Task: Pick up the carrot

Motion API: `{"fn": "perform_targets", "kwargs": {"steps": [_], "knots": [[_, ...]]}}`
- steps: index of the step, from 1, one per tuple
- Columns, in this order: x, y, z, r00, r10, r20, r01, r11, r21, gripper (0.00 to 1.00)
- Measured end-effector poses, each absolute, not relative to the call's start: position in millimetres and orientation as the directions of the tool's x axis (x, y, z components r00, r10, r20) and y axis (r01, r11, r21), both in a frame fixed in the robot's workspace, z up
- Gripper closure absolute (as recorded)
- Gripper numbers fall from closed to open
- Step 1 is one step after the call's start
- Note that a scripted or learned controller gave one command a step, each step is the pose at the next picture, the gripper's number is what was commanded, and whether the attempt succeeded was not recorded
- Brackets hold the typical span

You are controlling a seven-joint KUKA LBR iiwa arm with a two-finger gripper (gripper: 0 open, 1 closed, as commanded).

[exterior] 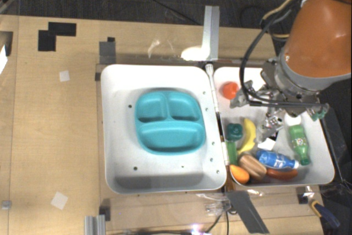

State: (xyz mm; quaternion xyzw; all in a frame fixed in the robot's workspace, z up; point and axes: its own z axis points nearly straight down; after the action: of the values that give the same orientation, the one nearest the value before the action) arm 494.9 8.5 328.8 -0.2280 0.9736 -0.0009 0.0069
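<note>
A light wooden bench (49,135) is seen from above, with black patches marked near its far left corner. Two shallow white bins are set side by side on it. The left bin (118,118) is occupied by a teal divided plate (168,121), with two small compartments on the far side and one long one nearer the camera. The right bin (324,165) is partly covered by the arm (322,36), whose orange band and grey wrist are seen over the bin's far right part. The gripper (270,125) is held low over the middle of the right bin, just above a yellow banana (248,136); whether its fingers are open or closed cannot be told, and nothing is seen held between them. A blue bottle (278,160) with a white label is lying on its side; the writing cannot be read. A green bottle (298,144) is lying by the right wall, label illegible. A brown bun (253,165) is noted beside the blue bottle. The carrot (240,174) is recorded at the near left corner of the right bin, against the left wall, touching the bun: a short, rounded, orange piece. A dark green cap-like object (235,131) is seen near the banana, and a small red-orange object (229,89) at the far left corner.
</note>
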Motion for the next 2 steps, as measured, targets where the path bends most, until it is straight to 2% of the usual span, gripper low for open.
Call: {"fn": "perform_targets", "kwargs": {"steps": [1,2], "knots": [[503.5,41,227,-0.795,-0.606,-0.005,-0.606,0.795,0.0,0.0],[499.0,53,185,-0.448,-0.894,-0.004,-0.894,0.448,-0.003,0.0]]}}
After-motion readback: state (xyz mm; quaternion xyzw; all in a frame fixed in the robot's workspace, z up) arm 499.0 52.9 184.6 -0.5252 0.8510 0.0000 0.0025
